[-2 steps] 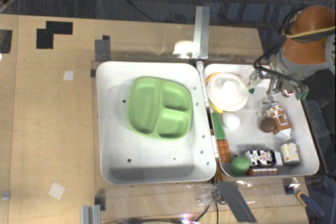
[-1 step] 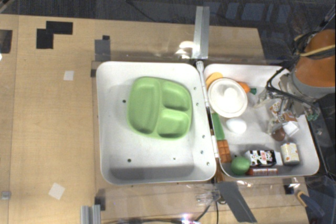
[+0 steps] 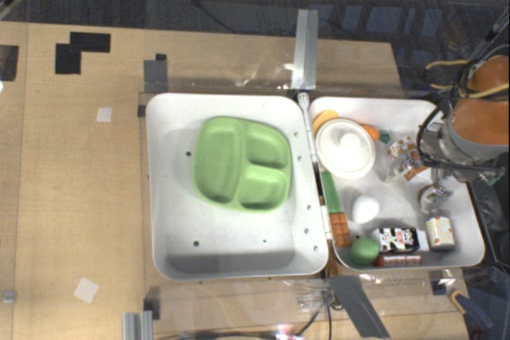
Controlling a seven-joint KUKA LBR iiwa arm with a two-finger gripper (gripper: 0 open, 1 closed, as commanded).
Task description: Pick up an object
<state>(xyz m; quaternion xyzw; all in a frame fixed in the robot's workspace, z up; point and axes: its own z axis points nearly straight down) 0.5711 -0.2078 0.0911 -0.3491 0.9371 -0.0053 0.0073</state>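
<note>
overhead, gripper point(image 3: 435, 195) above right bin point(image 3: 472, 207), near carton point(image 3: 440, 232)

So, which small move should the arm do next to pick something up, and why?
Probably a short descent toward the near right corner. The gripper hangs over the right bin, beside the small white box, with nothing visibly between its fingers. The box lies apart from the dark carton and the white ball, so it looks like the easiest target.

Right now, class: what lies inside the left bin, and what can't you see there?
The left bin holds one green divided plate, lying flat with three compartments facing up. The bin floor beneath the plate is covered, so anything under it cannot be seen.
</note>
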